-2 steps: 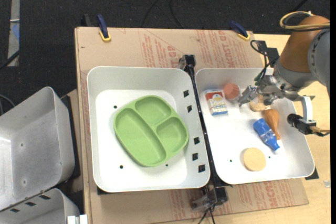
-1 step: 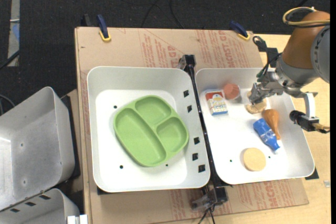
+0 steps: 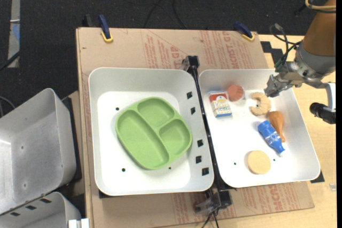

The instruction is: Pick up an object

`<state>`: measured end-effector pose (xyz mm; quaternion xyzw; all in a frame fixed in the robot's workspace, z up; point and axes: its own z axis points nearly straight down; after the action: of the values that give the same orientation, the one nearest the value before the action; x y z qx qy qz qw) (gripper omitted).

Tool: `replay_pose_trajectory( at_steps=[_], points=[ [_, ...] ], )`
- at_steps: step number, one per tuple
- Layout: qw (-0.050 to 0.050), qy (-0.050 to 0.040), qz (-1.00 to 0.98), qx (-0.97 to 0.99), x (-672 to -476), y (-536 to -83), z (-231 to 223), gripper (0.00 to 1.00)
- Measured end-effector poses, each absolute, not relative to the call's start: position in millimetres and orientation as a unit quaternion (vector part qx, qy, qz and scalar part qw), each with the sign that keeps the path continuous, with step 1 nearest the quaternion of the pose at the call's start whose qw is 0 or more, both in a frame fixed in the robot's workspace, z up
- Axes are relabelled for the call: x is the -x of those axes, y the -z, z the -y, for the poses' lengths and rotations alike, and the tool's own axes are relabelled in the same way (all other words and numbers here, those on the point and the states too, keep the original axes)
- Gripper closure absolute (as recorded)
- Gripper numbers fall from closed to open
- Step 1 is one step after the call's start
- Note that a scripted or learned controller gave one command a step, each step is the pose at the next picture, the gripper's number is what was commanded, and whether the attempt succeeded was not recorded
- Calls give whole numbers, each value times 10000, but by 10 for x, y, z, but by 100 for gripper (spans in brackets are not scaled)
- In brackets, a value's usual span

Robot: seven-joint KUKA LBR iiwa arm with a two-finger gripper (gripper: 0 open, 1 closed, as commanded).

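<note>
The right bin (image 3: 299,168) holds several small objects: a white and red carton (image 3: 220,104), a pink round piece (image 3: 236,92), a pale tan knobbly piece (image 3: 260,103), an orange carrot-like piece (image 3: 277,122), a blue packet (image 3: 270,136) and a tan round disc (image 3: 258,162). My gripper (image 3: 272,87) hangs at the bin's far right corner, just up and right of the tan knobbly piece. Nothing shows between its fingers.
The left bin (image 3: 101,168) carries a green divided plate (image 3: 154,132). A grey tub (image 3: 32,152) stands off the bench at the left. Blue and yellow clamps (image 3: 105,28) hold the cardboard base at its far edge. Cables lie on the dark floor behind.
</note>
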<state>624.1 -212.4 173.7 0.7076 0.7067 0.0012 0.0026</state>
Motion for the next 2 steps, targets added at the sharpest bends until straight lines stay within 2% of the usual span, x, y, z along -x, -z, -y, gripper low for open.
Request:
replay_pose_trajectory(
  at_steps=[2],
  points=[
    [26, -12, -7079, -7063, -6228, -2575, 2157, 100]
  ],
)
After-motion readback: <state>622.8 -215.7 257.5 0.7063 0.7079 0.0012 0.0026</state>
